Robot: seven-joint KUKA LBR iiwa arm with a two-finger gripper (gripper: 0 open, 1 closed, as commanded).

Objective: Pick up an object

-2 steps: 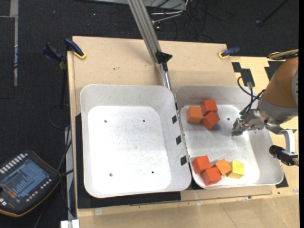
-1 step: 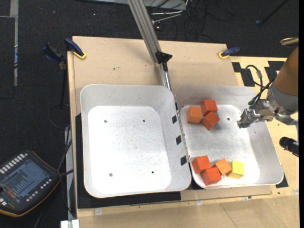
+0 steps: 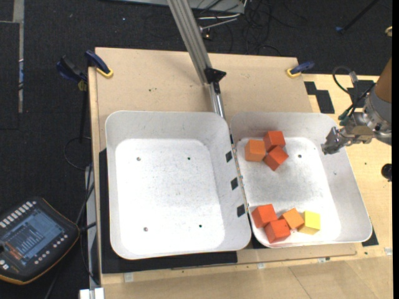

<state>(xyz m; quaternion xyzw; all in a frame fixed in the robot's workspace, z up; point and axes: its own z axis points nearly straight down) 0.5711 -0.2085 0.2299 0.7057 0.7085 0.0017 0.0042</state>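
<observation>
1. Closest to us, at the bottom left, we see a handheld controller [image 3: 28, 238] with a lit screen. It lies on the dark floor beside the bench.
2. Next comes the wooden bench [image 3: 162, 86]. Two white bins sit on it side by side.
3. The left bin [image 3: 118, 136] is on our left side of the picture.
4. The right bin [image 3: 349, 198] holds blocks in two little groups.
5. The near group is at the front of the right bin. We see a red block [image 3: 264, 214], another red block [image 3: 277, 230] just in front of it, an orange block [image 3: 293, 218] beside them, and a yellow block [image 3: 311, 222] at the end. They sit close together, some touching.
6. The far group is toward the back of the same bin. We see an orange block [image 3: 254, 149], a red block [image 3: 274, 139] beside it, and one more red block [image 3: 276, 159] tilted on a corner. These three touch or nearly touch.
7. The claw [image 3: 330, 143] is at the right rim of the right bin, near the back. It is well apart from both groups of blocks. Nothing is in it. We cannot tell if it is apart or together, because it looks small and dark.
8. The arm [image 3: 380, 108] comes in from the right edge.
9. Farther back, a metal pole [image 3: 193, 36] slants up from between the bins.
10. Blue and yellow clamps [image 3: 100, 64] grip the far corners of the bench.
</observation>
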